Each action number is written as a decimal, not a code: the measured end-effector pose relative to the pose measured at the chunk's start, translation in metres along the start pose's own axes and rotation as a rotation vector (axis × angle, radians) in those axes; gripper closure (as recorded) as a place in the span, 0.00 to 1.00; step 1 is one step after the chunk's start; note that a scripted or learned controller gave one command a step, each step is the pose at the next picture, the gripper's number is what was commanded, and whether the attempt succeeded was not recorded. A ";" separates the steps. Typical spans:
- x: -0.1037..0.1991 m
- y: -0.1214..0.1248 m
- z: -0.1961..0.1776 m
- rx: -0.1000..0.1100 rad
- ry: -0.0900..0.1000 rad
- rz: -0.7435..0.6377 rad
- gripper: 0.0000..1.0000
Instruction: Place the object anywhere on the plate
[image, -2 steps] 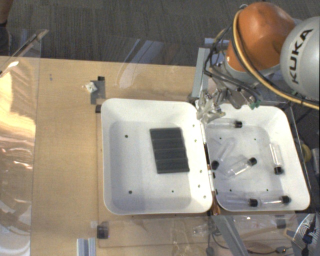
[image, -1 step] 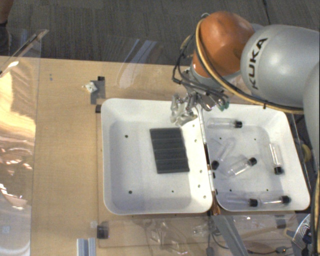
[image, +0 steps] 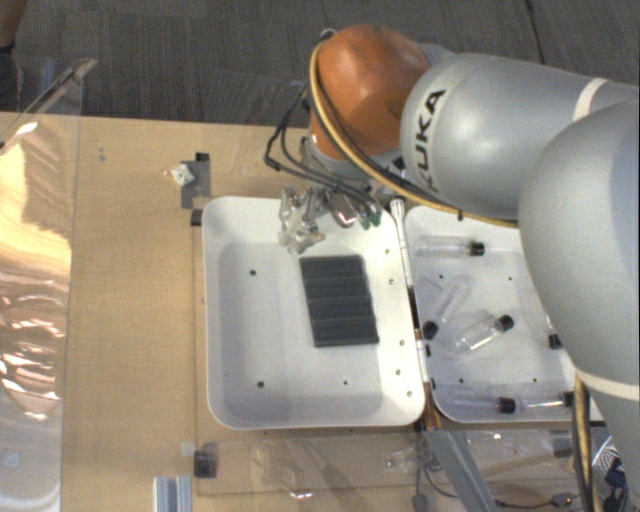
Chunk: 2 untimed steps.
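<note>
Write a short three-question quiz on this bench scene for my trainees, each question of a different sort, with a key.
1. True or false: the dark ribbed plate lies in the right bin.
2. Multiple choice: the gripper is above which part of the left bin? A) its far edge B) its near edge C) its left wall
3. Fill in: the clear tubes with black caps lie in the ____ bin.

Key: 1 false; the plate lies in the left bin. 2 A. 3 right.
</note>
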<state>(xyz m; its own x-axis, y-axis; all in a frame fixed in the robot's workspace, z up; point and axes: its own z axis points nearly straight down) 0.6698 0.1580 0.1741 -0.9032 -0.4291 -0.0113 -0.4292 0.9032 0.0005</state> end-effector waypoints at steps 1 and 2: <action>-0.014 0.029 -0.031 0.002 0.001 0.641 1.00; -0.021 0.078 -0.019 -0.001 0.000 -0.086 1.00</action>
<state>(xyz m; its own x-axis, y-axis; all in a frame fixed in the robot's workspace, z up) 0.6548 0.2371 0.1933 -0.8629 -0.5052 -0.0109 -0.5052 0.8630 0.0006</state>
